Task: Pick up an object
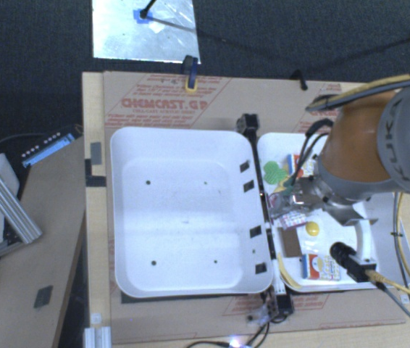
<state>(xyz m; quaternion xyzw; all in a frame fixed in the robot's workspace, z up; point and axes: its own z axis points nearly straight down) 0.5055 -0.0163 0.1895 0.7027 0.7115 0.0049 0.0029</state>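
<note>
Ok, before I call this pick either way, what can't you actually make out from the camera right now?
- Gripper: the arm's wrist covers it from above in the camera view, so open or shut, and any hold, cannot be told.
- Right bin: the arm hides its middle and far side.
- Green object, yellow object, printed packet: too small to identify.
- Arm: cut off by the right edge.

The right bin holds a cluster of small items. A green object lies near its upper left corner. A yellow round object sits mid-bin. A brown flat piece lies beside it, and a printed card rests below.
</note>
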